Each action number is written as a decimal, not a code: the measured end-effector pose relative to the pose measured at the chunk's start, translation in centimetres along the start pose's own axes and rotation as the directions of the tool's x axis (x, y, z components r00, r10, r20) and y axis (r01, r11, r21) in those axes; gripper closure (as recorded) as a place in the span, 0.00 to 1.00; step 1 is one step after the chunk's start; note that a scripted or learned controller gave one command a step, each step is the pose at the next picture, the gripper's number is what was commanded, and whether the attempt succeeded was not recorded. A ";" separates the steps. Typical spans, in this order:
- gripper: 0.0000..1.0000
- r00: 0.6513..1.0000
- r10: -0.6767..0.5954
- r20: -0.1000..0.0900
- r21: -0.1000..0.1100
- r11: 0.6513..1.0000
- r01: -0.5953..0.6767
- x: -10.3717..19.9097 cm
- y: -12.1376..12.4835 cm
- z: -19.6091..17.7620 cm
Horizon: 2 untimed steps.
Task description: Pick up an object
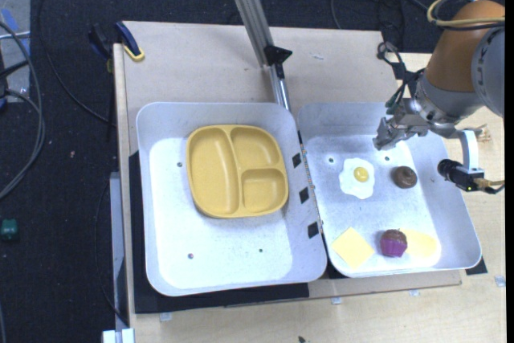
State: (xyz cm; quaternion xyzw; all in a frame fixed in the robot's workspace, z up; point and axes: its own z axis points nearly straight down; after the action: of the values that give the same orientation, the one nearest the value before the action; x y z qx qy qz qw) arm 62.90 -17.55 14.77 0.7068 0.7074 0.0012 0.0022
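Observation:
The right bin [450, 197] holds a fried egg [357, 177], a brown round piece [405, 177], a purple round piece [393, 243], a yellow cheese square [352, 247] and a pale yellow piece [423, 247]. My gripper [391, 134] hangs over the bin's back part, above and just behind the egg and the brown piece. It touches none of them, and nothing shows between its fingers.
The left bin [161, 253] bears a yellow divided plate [238, 170]. A slanted metal pole [250, 4] rises from the seam between the bins at the back. The bench's wooden top [193, 60] lies behind the bins.

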 end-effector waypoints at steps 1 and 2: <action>1.00 1.000 -0.001 0.000 0.000 1.000 0.001 -0.5 0.7 -5.9; 1.00 1.000 -0.003 0.001 -0.002 1.000 0.003 0.2 0.8 -12.1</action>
State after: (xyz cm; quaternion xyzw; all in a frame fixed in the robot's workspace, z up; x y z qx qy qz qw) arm 63.63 -17.36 26.84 0.7058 0.7084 0.0016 0.0030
